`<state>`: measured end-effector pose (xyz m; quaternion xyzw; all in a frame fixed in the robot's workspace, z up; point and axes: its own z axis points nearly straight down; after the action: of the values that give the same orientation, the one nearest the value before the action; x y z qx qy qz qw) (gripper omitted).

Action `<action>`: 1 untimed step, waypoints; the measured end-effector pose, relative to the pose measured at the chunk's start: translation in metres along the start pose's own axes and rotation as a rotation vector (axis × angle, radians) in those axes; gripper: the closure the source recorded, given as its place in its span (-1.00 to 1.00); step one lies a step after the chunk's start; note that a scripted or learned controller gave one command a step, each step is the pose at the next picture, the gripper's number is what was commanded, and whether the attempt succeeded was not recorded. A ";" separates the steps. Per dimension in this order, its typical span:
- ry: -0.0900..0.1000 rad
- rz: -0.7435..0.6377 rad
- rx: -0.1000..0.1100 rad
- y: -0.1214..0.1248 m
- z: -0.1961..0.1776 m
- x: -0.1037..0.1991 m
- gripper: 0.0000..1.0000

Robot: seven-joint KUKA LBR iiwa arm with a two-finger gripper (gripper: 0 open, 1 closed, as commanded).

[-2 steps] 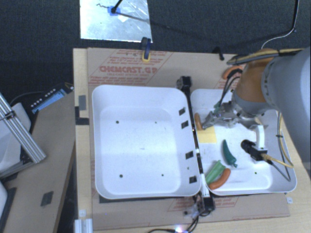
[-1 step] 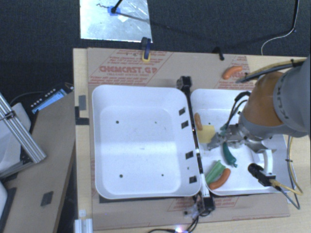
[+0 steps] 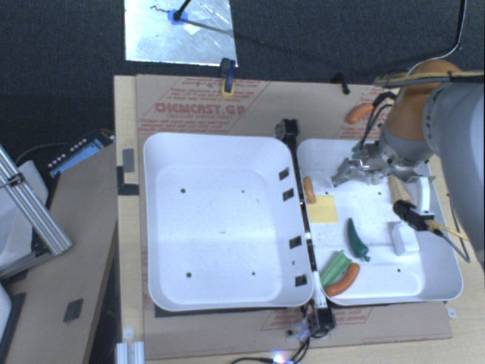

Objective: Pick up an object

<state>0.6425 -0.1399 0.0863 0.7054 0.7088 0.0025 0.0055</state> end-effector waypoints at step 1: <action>0.008 0.002 0.016 -0.065 0.002 0.046 -1.00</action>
<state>0.5769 -0.0945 0.0837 0.7060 0.7082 -0.0004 -0.0027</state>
